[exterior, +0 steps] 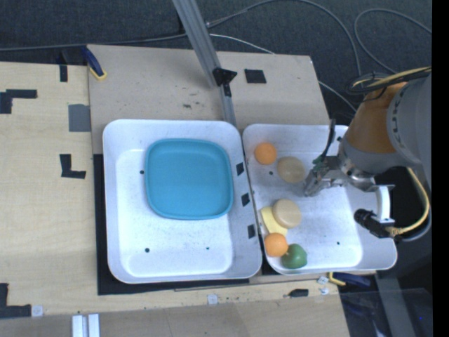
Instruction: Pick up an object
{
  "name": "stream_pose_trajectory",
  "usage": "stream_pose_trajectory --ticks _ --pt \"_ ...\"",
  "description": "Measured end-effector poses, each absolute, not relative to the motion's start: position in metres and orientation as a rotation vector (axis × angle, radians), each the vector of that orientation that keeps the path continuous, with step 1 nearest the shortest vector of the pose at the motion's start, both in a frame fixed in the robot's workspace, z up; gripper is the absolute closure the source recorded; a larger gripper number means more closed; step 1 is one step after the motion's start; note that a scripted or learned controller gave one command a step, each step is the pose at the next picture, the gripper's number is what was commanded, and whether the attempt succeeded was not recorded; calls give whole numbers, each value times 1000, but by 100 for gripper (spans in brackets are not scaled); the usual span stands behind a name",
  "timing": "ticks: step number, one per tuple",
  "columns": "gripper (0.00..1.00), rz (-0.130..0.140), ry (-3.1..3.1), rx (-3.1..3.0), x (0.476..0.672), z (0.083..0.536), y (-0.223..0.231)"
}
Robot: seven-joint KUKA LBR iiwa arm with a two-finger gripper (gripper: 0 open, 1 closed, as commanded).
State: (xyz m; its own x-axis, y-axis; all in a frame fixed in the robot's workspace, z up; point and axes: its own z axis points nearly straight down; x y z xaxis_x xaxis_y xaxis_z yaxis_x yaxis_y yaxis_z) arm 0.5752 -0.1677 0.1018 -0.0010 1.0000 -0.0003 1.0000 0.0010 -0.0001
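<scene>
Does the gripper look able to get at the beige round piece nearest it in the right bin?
Probably yes. The gripper hangs just right of the beige round piece, with bare bin floor between them; the orange ball sits on its far side.

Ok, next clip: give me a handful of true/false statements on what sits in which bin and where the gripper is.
1. The blue plate lies in the left bin. True.
2. The green object sits in the left bin. False: it is in the right bin, beside an orange ball.
3. The gripper is over the right bin. True.
4. The right bin holds just one orange ball. False: another orange ball lies near its far-left corner.
</scene>
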Motion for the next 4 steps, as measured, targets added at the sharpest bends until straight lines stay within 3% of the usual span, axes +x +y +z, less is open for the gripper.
stream_pose_trajectory --ticks 3,4 --pt "100 4 2219 2218 568 268 -179" --pt "100 -1 2222 2221 568 268 -179"
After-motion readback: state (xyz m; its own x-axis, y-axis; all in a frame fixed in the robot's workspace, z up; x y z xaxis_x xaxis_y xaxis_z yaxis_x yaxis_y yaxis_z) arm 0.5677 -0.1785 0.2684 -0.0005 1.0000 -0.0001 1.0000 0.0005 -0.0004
